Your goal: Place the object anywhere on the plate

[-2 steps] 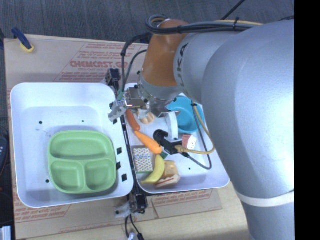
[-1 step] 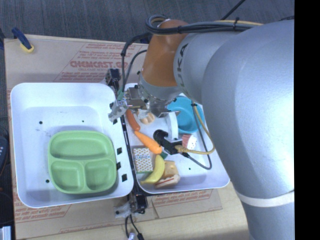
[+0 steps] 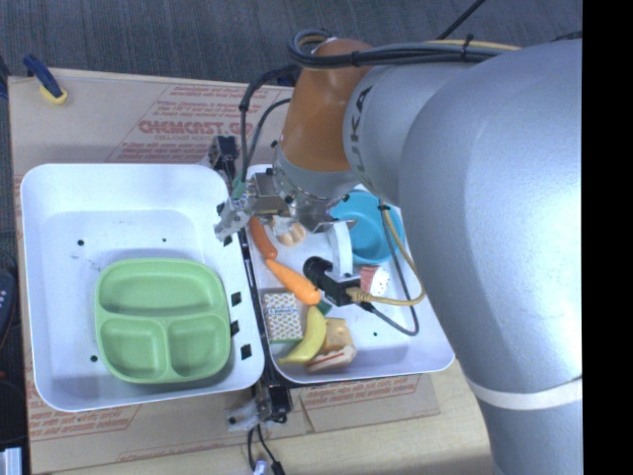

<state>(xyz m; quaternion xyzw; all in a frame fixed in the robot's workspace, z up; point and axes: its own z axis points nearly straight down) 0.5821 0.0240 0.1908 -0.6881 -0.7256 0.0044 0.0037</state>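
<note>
A green plate (image 3: 161,332) with three compartments lies in the left bin (image 3: 59,206), and nothing rests on it. My gripper (image 3: 239,214) hangs low over the wall between the two bins, at the right bin's far left corner. Just beside it lie a short orange carrot (image 3: 261,238) and a small pale piece (image 3: 289,234). A longer carrot (image 3: 293,281) lies a little nearer the front. The wrist and arm cover the gripper's tips.
The right bin (image 3: 415,356) also holds a blue bowl (image 3: 368,228), a checkered packet (image 3: 282,318), a banana (image 3: 312,336), a sandwich piece (image 3: 337,345) and a small card (image 3: 377,282). My big grey arm covers the right side.
</note>
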